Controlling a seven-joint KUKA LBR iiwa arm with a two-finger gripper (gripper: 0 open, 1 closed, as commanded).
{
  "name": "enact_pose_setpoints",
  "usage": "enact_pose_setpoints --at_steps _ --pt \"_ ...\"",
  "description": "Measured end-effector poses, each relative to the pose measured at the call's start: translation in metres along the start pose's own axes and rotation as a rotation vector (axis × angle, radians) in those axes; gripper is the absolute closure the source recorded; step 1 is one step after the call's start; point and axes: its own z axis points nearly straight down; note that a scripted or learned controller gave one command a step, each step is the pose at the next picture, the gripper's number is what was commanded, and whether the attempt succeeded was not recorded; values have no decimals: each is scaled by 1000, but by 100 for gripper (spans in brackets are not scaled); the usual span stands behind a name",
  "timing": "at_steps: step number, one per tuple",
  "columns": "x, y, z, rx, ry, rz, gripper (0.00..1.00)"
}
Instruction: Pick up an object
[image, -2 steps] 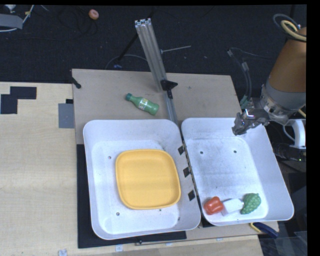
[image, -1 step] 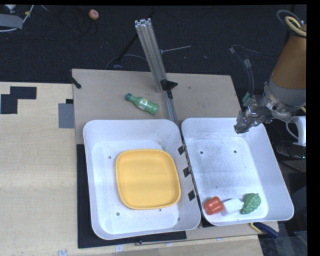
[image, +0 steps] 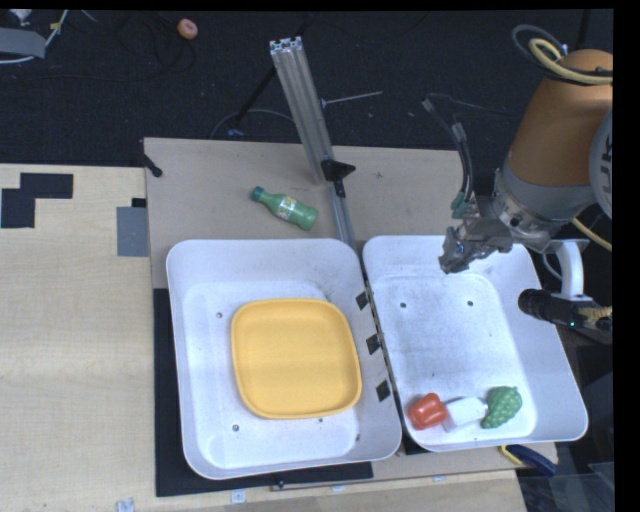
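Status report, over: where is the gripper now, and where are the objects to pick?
Gripper over right bin's far edge, nothing seen in it. Red piece, white block, green piece at near edge. Path between is bare.

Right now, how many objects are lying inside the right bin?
3, all along its near edge: a red object on the left, a white object in the middle, and a green object on the right. The gripper hovers over the far edge.
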Motion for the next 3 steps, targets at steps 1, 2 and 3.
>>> enact_pose_setpoints --at_steps 1,2,3 --pt "46 3 8 0 1 0 100" --pt "87 -6 28 2 0 0 100" --pt "139 -13 28 0 0 -1 100"
